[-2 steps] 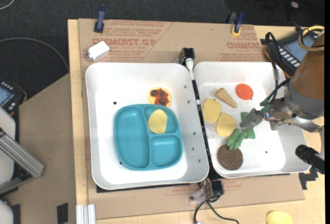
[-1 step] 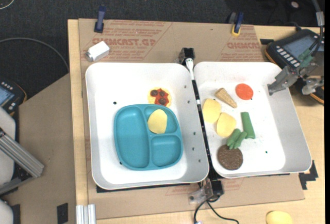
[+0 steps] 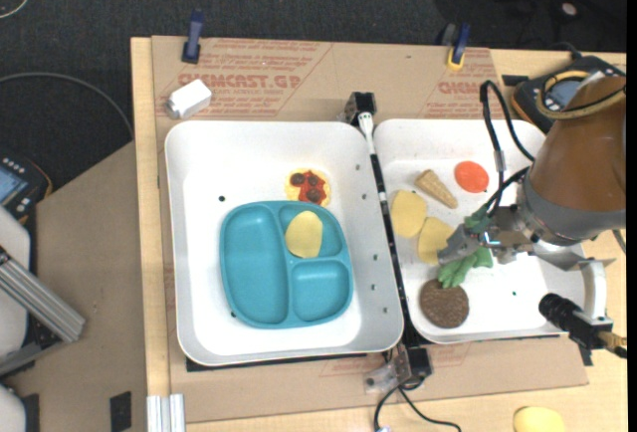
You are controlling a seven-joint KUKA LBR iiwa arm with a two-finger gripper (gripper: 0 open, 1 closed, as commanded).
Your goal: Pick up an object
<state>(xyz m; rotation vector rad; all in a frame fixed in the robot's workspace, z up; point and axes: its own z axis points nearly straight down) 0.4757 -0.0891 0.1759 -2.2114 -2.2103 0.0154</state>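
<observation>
Down in the right bin [image 3: 518,306], the hand [image 3: 470,246] hung over a green leafy toy [image 3: 464,267], between a yellow piece [image 3: 434,239] and a brown round piece [image 3: 443,304]; whether it gripped anything I cannot tell. Crowding was the risk: closing there might have nudged the neighbours or caught only a leaf tip, which could slip.
</observation>
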